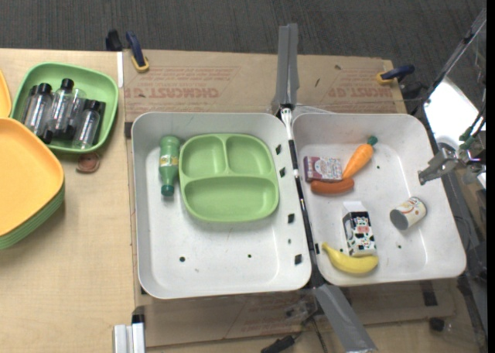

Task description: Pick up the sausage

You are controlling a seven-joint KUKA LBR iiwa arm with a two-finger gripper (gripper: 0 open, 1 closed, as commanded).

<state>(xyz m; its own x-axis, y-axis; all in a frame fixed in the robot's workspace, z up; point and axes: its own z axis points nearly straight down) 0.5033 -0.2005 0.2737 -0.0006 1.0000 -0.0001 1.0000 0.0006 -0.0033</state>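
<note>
The sausage [332, 186] lay in the upper left part of the right bin [433, 266], a short red-orange link set nearly level. A purple carton [322, 167] touched it from above, and a carrot [358, 159] slanted up to the right from just beside its right end, green tip toward the bin's top edge. Below, near the middle of that bin, a small black-and-white carton [358, 233] stood with a banana [349, 260] curved under it, the two touching. A small tipped can [407, 213] lay well apart to the right. The left bin [209, 266] held a green divided plate [229, 176] with a green bottle [168, 164] lying just beside its left rim. In the upper left of the frame a green tray [104, 104] carried dark bottles [62, 114], and a stack of orange plates [27, 189] was cut off by the left edge. The gripper [438, 166] sat at the right edge of the frame, over the right rim of the right bin, well apart from the sausage, with nothing visibly between its fingers; it was small and partly lost against clutter, so how far they were spread could not be made out. Most of the arm behind it was cut off by the frame's right side.
</note>
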